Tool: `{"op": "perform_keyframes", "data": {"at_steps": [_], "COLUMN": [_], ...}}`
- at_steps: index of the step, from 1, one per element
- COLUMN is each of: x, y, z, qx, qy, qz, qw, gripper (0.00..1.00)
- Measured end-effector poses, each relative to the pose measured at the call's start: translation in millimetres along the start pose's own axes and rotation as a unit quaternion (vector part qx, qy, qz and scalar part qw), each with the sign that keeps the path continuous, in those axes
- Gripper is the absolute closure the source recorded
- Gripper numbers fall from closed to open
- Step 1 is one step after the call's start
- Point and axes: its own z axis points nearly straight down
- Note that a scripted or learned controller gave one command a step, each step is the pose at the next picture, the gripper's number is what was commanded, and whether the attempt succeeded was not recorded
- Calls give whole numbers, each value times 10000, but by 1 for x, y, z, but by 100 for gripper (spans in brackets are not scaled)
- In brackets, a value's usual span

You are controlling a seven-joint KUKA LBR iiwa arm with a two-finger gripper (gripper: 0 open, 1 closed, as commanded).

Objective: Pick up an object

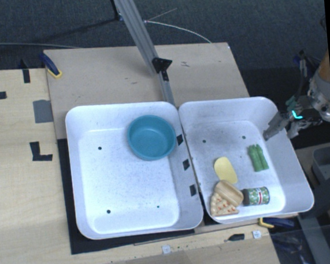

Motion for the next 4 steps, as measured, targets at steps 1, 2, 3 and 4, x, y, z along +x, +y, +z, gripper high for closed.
{"op": "perform_keyframes", "data": {"at_steps": [1, 2, 3, 4], "x": [0, -1, -7, 0], "y": [0, -4, -5, -12], "z": [-1, 63, 110, 171], "qx": [-10, 22, 16, 26], "qy": [-4, 5, 1, 8], "qz": [-2, 5, 6, 2], "qw": [10000, 10000, 10000, 10000], "gripper": [0, 0, 0, 0]}}
